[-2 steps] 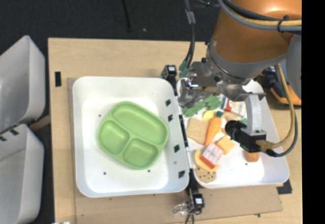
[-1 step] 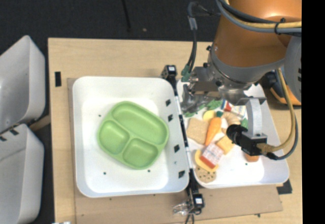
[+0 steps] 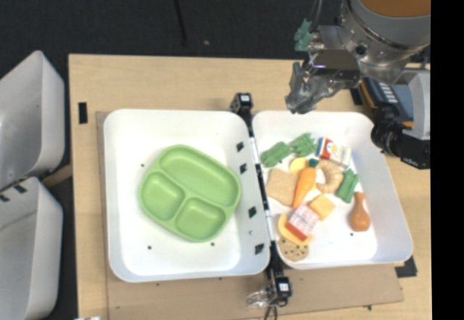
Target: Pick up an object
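Gripper [image 3: 299,99] hung above the right bin's [image 3: 388,235] far rim, nothing visibly in it.
Its fingers were too dark to judge their spread. The carrot [image 3: 305,184] lay below it, among piled toy food.

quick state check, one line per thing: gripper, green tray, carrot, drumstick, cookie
gripper: above the right bin's far edge, nothing between its fingers
green divided tray: flat in the left bin, compartments bare
toy carrot: lying in the food pile, right bin
toy drumstick: lying apart, right side
cookie: flat, near edge
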Robot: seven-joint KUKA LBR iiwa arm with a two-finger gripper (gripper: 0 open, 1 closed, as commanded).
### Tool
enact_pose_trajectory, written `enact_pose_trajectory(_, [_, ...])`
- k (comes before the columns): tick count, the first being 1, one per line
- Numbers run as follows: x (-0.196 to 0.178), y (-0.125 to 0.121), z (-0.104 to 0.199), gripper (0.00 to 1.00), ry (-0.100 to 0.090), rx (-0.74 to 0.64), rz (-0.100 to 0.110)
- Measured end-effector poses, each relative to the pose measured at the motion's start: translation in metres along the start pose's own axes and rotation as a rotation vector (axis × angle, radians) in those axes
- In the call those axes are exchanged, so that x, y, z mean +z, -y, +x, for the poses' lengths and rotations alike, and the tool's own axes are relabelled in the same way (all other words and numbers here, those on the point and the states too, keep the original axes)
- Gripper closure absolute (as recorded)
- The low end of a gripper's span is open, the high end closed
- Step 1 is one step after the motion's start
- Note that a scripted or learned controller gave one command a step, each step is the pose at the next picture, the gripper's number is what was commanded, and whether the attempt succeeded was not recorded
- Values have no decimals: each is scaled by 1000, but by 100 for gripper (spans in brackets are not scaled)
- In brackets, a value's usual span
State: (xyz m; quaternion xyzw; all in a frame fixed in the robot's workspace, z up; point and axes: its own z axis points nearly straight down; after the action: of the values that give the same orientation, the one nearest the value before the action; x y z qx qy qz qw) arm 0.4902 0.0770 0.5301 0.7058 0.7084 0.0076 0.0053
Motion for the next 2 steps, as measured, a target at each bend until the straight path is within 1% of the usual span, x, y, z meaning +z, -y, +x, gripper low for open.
enact_pose_trajectory(1, [221,7,-74,100,7,8,33])
enact_pose_trajectory(2, [159,3,-20,100,2,-4,12])
